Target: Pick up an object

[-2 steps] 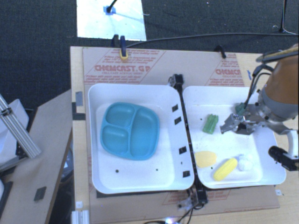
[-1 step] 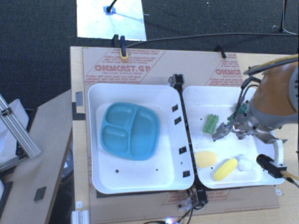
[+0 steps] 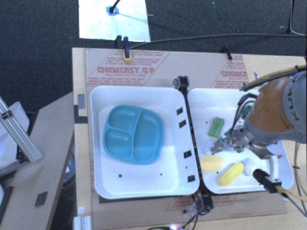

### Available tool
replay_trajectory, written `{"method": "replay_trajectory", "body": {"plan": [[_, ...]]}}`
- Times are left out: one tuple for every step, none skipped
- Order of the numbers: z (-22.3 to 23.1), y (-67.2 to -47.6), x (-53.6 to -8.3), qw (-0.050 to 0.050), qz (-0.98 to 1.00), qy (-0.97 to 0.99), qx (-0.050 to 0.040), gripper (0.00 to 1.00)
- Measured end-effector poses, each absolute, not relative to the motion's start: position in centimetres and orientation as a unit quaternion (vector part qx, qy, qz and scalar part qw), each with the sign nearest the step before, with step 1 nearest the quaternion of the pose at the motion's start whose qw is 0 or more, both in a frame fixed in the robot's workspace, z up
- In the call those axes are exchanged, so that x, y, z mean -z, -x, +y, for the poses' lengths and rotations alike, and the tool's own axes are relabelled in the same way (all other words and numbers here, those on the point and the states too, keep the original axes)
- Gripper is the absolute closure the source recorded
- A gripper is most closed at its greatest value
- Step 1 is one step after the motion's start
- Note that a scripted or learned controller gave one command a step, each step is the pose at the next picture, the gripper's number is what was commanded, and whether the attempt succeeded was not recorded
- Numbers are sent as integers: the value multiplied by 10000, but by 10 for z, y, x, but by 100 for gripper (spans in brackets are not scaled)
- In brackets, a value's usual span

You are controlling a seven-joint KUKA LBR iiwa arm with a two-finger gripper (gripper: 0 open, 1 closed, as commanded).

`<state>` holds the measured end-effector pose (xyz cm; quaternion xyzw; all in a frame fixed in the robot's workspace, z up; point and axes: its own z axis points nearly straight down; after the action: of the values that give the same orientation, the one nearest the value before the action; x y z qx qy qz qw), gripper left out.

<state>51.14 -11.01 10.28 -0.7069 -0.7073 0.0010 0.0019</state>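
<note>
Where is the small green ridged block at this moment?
The small green ridged block lies in the right white bin, near its middle, left of the gripper and above the pale yellow lemon-shaped piece.

The bench (image 3: 158, 63) carries a protective sheet printed with red lettering; a yellow-and-black clamp (image 3: 126, 49) grips its far edge; a black cable (image 3: 201, 37) runs across behind it; a pale floor panel (image 3: 129, 20) lies beyond on dark carpet; an aluminium rail (image 3: 19, 135) stands at the left, beside a lower tan surface (image 3: 48, 152).
</note>
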Motion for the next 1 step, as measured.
{"method": "replay_trajectory", "body": {"plan": [[-110,-512,-84,-2,-7073,7069,5,0]]}}
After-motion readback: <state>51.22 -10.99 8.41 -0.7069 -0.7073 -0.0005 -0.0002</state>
